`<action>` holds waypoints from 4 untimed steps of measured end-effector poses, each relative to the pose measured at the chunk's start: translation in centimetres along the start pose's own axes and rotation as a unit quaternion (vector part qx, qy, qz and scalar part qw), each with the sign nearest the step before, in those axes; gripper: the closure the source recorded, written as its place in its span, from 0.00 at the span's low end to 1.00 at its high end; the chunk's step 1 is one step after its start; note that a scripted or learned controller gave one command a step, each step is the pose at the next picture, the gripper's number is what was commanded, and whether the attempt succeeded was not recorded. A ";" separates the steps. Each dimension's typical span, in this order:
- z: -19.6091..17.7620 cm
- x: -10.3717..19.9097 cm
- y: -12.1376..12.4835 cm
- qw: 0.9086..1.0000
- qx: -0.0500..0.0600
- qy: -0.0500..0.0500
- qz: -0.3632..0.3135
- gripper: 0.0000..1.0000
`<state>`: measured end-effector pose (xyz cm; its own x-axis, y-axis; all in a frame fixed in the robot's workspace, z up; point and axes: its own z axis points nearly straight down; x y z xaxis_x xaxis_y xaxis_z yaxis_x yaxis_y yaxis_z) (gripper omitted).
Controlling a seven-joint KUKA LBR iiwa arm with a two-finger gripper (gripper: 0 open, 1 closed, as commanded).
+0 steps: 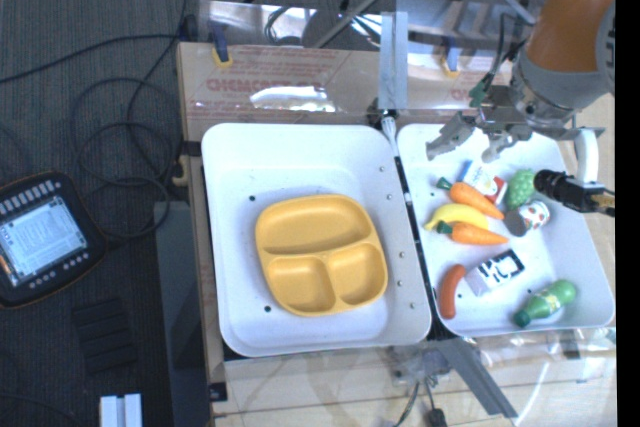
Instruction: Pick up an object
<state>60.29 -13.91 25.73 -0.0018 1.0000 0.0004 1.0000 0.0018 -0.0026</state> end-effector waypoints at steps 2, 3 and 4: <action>15.4 -7.3 4.5 0.998 -0.016 -0.006 -0.052 0.00; 16.5 -3.5 -0.5 0.997 -0.011 -0.009 -0.074 0.00; 16.3 -3.8 -5.4 0.990 -0.012 -0.012 -0.140 0.00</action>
<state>54.88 -17.69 9.41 -0.2795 0.9598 -0.0262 0.9598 0.2800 0.0182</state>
